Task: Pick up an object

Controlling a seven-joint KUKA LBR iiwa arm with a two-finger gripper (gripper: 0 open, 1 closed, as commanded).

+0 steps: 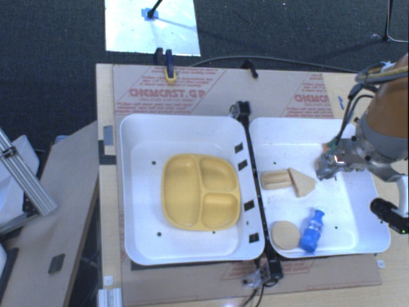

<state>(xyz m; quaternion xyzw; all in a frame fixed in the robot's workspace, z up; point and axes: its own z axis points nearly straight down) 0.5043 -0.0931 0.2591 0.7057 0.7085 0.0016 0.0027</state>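
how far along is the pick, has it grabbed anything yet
Nothing looks picked yet. The gripper is low over the right bin, next to the tan wedge, with nothing visibly in it. The tan block, round tan disc and blue bottle all lie in that bin, and the yellow divided plate sits in the left bin. Closing on something and lifting it is left.

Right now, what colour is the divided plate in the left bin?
Yellow; the divided plate shows best in the camera view.

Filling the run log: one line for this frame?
arm: over right bin | tool: just right of tan wedge, nothing seen held | left bin: yellow tray | pick: not yet done
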